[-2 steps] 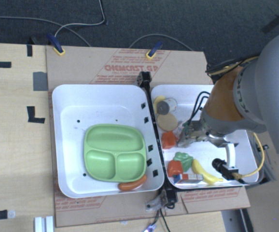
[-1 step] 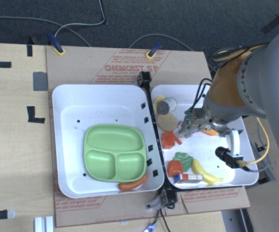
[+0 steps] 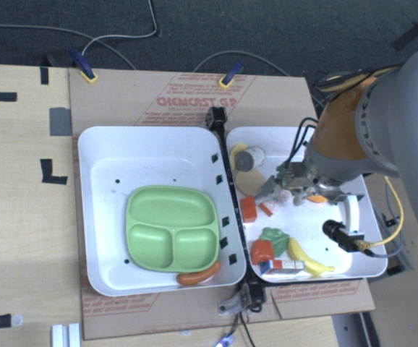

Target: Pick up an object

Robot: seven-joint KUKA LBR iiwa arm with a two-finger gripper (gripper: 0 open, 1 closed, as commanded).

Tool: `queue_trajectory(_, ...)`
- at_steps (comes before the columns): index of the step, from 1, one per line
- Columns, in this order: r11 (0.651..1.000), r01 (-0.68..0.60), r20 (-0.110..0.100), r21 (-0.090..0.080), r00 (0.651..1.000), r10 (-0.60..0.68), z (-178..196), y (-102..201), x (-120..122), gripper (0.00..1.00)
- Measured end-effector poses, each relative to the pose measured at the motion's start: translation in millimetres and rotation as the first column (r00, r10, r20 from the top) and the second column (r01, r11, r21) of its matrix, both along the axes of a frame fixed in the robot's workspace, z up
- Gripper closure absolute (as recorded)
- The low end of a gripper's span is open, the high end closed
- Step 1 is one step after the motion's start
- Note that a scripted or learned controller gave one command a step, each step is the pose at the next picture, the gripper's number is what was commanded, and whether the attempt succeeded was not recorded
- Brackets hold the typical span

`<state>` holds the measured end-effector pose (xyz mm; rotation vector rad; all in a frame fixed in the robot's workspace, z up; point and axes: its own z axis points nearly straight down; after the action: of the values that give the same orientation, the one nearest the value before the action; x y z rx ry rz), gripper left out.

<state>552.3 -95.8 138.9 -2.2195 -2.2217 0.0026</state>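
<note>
1. A dark grey-blue carpeted floor (image 3: 267,13) runs across the top of the view, above the far edge of the surface.
2. A thin pale cable (image 3: 148,6) trails over the carpet and loops down toward the surface.
3. The surface (image 3: 14,215) is light wood, marked with several black tape pieces (image 3: 50,170) on its left part.
4. A sheet of brown cardboard (image 3: 173,100) with red printed lettering lies flat on the surface.
5. Two yellow-and-blue clamps (image 3: 84,68) grip the cardboard's far edge, well apart from each other.
6. The light is even and soft, with faint shadows.
</note>
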Motion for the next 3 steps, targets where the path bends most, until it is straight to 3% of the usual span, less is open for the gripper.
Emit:
queue_trajectory(1, 1.0, 0.002, 0.013, -0.009, 1.0, -0.002, -48, -5, 39, 0.0)
queue_trajectory(2, 1.0, -0.002, 0.008, -0.002, 1.0, 0.002, -36, -11, 72, 0.0)
queue_trajectory(3, 1.0, -0.001, 0.008, 0.001, 1.0, 0.001, -50, -1, 110, 0.0)
